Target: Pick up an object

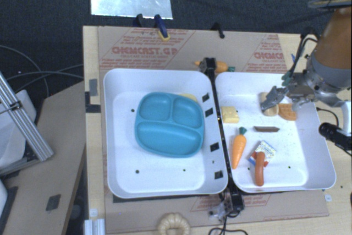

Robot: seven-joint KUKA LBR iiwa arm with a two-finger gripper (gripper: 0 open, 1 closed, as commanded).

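Bread slice point(287, 112) lay in the right bin point(319, 173), upper right, just beside the gripper point(271, 102), whose finger spread could not be told. A good grasp likely needed centring over the slice, then descending squarely.

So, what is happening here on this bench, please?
A robot arm reaches over the right bin, its gripper low near a tan food piece. A carrot, a sausage and a cheese block lie in that bin. The left bin holds a blue tray. Nothing looks lifted yet.
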